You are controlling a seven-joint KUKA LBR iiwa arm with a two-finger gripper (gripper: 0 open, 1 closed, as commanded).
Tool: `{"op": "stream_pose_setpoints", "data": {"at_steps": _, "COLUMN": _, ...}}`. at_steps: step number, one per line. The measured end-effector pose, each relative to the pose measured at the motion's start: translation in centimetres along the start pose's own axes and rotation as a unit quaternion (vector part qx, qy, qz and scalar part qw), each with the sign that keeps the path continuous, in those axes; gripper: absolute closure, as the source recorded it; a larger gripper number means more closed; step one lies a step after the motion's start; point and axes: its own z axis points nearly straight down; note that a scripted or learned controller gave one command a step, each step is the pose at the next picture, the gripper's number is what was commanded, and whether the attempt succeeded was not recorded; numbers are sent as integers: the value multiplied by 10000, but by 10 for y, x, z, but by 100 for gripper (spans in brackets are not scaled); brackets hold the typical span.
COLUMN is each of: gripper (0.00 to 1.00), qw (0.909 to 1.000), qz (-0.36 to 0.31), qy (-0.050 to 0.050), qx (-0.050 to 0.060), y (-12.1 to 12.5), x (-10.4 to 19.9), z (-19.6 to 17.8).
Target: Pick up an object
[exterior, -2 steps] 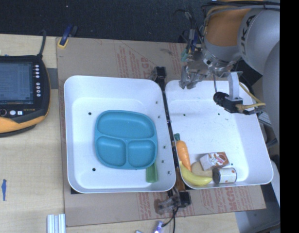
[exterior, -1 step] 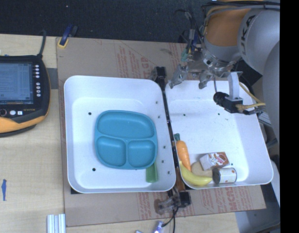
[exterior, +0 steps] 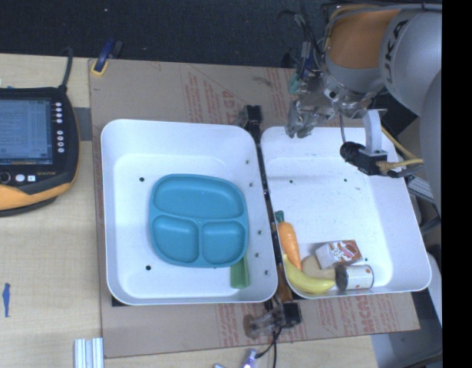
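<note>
The gripper (exterior: 299, 126) hangs at the upper right of the frame, over the top left corner of the right bin (exterior: 389, 205); whether its fingers are spread or pressed together I cannot tell, and nothing shows between them; the objects lie well apart from it, low in that bin: a carrot (exterior: 288, 241), a banana (exterior: 307, 280), a small packet (exterior: 337, 252) and a can (exterior: 355, 277), clustered together; the left bin (exterior: 124, 167) holds a blue divided plate (exterior: 198, 220) and a green stick (exterior: 239, 272).
</note>
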Motion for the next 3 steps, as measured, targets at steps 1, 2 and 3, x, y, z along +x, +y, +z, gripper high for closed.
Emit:
{"op": "stream_pose_setpoints", "data": {"at_steps": 1, "gripper": 0, "qw": 10000, "qz": -1, "qy": -1, "qx": 1, "y": 0, "x": 0, "z": 0}}
{"op": "stream_pose_setpoints", "data": {"at_steps": 2, "gripper": 100, "qw": 10000, "qz": -11, "qy": -3, "qx": 0, "y": 0, "x": -1, "z": -10}}
{"op": "stream_pose_setpoints", "data": {"at_steps": 3, "gripper": 0, "qw": 10000, "qz": -13, "qy": -4, "qx": 1, "y": 0, "x": -1, "z": -10}}
